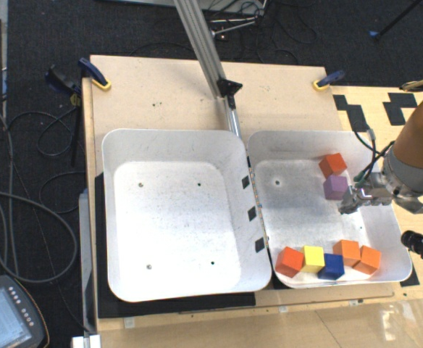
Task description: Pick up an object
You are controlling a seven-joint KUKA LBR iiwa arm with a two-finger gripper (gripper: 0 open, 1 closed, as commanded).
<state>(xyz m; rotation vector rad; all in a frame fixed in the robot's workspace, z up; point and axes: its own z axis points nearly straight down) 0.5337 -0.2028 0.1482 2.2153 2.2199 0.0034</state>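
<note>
Purple cube (335, 186), gripper (350, 201) just beside, right bin (298, 167)

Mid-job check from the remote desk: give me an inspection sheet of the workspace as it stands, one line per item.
Surface: tan bench bearing the left bin and the right bin side by side.
Job's things: all in the right bin. Orange cube and purple cube near the far right; along the near wall, orange block, yellow cube, blue cube, two orange cubes.
Clutter: nothing seen in the bins.
Grippers: end effector low in the right bin, just beside the purple cube; grasp cannot be judged.
Cables: black cables on the floor at left.
Surroundings: clamps at the bench's far corners, pendant at lower left.
</note>
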